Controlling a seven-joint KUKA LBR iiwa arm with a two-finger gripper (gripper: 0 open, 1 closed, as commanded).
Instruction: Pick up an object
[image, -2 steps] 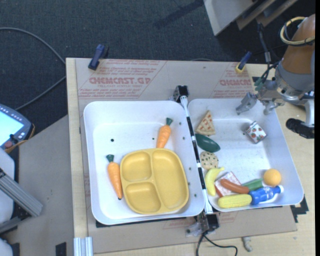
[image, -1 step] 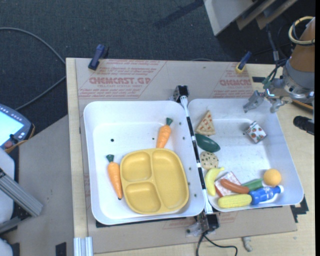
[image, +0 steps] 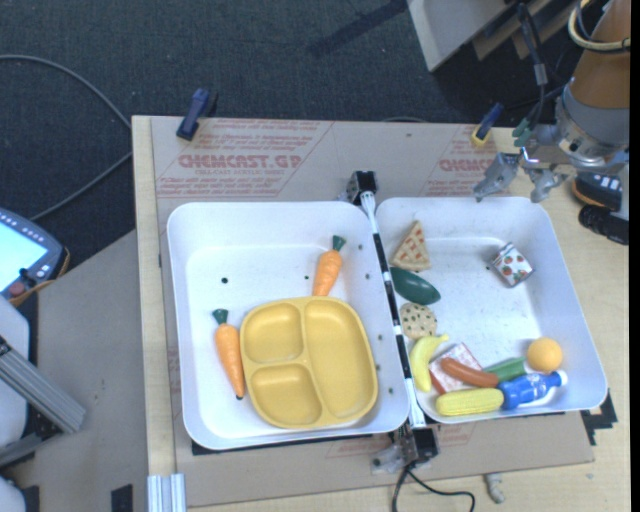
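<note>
So the left bin (image: 190, 240) has a sectioned tray (image: 305, 360) near its front, one carrot (image: 230, 358) just left of it, another carrot (image: 327, 270) behind it. The right bin (image: 570, 290) has a pizza slice (image: 412, 247) at the back left, a little box (image: 511, 265) further right, and a corn cob (image: 466, 402) and bottle (image: 530, 388) along the front.

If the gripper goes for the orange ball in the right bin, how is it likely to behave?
The orange ball looks round and smooth, so it may roll away if nudged or squirt out of a two-finger pinch. It sits against the right bin wall near the blue bottle, which may limit rolling but crowd the gripper. It probably is light plastic.
</note>
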